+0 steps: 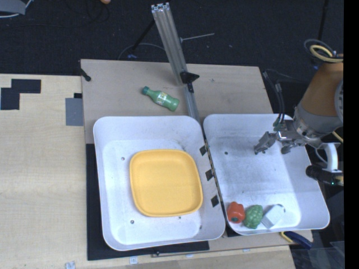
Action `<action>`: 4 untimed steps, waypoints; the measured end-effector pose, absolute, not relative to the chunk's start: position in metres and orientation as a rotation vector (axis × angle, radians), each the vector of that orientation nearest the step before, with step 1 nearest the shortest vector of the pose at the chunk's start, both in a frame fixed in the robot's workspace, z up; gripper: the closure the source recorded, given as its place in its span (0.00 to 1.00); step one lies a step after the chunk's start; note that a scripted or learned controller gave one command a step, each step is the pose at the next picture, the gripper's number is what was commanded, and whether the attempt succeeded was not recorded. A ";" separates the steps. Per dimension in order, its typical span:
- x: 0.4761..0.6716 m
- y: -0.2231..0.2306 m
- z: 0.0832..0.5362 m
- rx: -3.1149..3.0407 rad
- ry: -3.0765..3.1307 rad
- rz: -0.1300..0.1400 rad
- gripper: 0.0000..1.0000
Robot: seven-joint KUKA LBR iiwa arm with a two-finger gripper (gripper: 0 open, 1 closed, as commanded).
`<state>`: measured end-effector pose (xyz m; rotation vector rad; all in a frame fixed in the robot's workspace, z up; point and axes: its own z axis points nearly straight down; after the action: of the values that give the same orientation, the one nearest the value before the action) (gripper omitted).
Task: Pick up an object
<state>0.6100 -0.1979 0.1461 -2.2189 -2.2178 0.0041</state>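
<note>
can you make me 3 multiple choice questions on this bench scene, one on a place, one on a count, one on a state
1. Where does the green bottle lie?
A. in the left bin
B. on the bench behind the left bin
C. in the right bin

2. How many small items sit at the near edge of the right bin?
A. one
B. three
C. five

3. How does the end effector stand?
A. gripping the yellow plate
B. gripping the bottle
C. over bare floor of the right bin, nothing between its fingers

Answers:
1. B, the bottle lies on its side on the bench surface beyond the left bin.
2. B, a red item, a green item and a grey-white item sit together there.
3. C, the end effector hangs above white bin floor, away from the yellow plate.
</note>
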 end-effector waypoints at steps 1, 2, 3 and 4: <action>0.609 -0.197 0.093 -2.217 -2.220 0.004 0.00; 0.610 -0.198 0.106 -2.221 -2.222 0.001 1.00; 0.618 -0.193 0.154 -2.224 -2.224 -0.003 1.00; 0.614 -0.196 0.197 -2.225 -2.222 -0.002 1.00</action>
<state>0.6144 -0.1958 0.1975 -2.2248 -2.2218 -0.0024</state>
